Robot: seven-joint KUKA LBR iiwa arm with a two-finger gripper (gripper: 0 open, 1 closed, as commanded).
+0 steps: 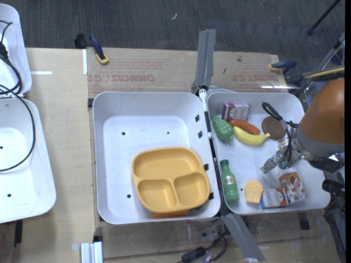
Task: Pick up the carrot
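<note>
Carrot (pixel 245 127) touches banana (pixel 251 138); gripper (pixel 274 161), opening indiscernible, nothing visibly held, risks seizing the banana instead.

One fixed camera looked down from above the bench at a slant, far enough off to take in both white bins: the left bin (pixel 109 163) at frame centre, the right bin (pixel 312 201) at centre right. Dark floor (pixel 164 10) crossed the top; the arm (pixel 326 116) entered at the right edge.
</note>
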